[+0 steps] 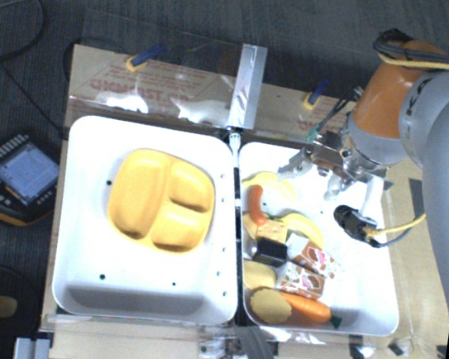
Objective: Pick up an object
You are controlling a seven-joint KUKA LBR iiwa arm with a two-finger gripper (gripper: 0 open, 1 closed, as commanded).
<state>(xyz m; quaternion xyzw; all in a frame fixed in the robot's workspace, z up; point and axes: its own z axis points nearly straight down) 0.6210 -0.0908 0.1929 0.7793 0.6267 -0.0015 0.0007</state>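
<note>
The right bin (372,314) holds a heap of toy food along its left side: an orange-red sausage (256,205), a yellow banana (305,227), a black-and-white box (271,249), a patterned packet (312,267), a carrot (303,308) and a tan potato (268,306). My gripper (314,175) hangs over the far part of this bin, up and to the right of the heap. Its fingers (293,166) are spread open with nothing between them.
A yellow divided plate (161,198) lies in the left bin (76,278). A ridge (235,218) separates the two bins. The grey arm with its orange band (387,98) and a yellow cable (393,229) hang over the right bin's far right corner.
</note>
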